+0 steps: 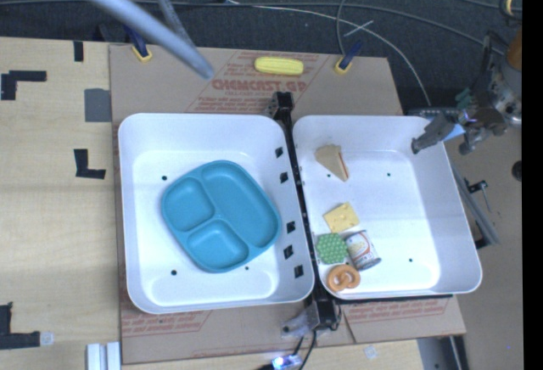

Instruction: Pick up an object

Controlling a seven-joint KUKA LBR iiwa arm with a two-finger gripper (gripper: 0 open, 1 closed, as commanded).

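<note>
Claw (pixel 441 136) above right white bin's (pixel 450 271) far right rim; grip state cannot tell. Bin holds tan wedge (pixel 333 161), yellow square block (pixel 340 217), small can (pixel 363 249), pretzel-shaped piece (pixel 344 278). Blue sectioned plastic tray (pixel 220 215) in left bin (pixel 144 190).

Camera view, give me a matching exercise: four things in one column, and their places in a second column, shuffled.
Things:
1. blue tray
2. yellow corn cob
3. pretzel
4. gripper

Places:
A. on the cardboard behind the bins
B. at the far right edge of the right bin
C. in the left bin
D. near front corner of the right bin, by the divider

Pairs: 1-C, 2-A, 3-D, 4-B
</note>
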